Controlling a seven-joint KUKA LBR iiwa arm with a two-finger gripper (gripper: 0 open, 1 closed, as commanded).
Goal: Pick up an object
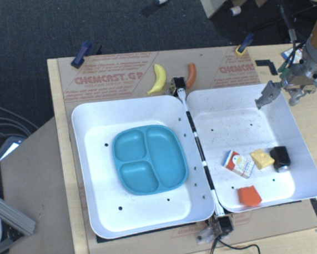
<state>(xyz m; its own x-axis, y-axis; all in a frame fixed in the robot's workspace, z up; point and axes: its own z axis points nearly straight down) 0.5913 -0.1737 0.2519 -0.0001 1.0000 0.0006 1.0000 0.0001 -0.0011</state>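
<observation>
**Approach stage: claw over the right bin, nothing held**

Largest first. We note the bench (114, 72), a board with red print that reads "CHEMCAST" and what looks like "G.P", repeated at the far right but cut off there. On it sit two white bins side by side. The left bin (91, 124) carries a blue divided plate (149, 159) near its middle. The right bin (230, 117) holds four small things bunched at its near right end.

The arm (313, 53) comes in at the far right corner of the right bin. Its claw (281, 94) hangs spread, the two fingers splayed apart with nothing between them, well apart from the pile.

The pile, in order of size: a small carton (239, 164) in white, red and yellow, print too small to read; an orange block (249, 196) nearest us; a yellow block (261, 159) just beside the carton; a black piece (280, 157) touching or nearly touching the yellow block.

Beyond the bins, on the board, lie a toy banana (156, 79) and an orange sausage-like piece (190, 75).

We judge the pick not yet begun. The next move calls for a sweep toward us over the pile, then a descent. The orange block stands clearest of its neighbours; the other three crowd one another and may spoil a grip.
</observation>
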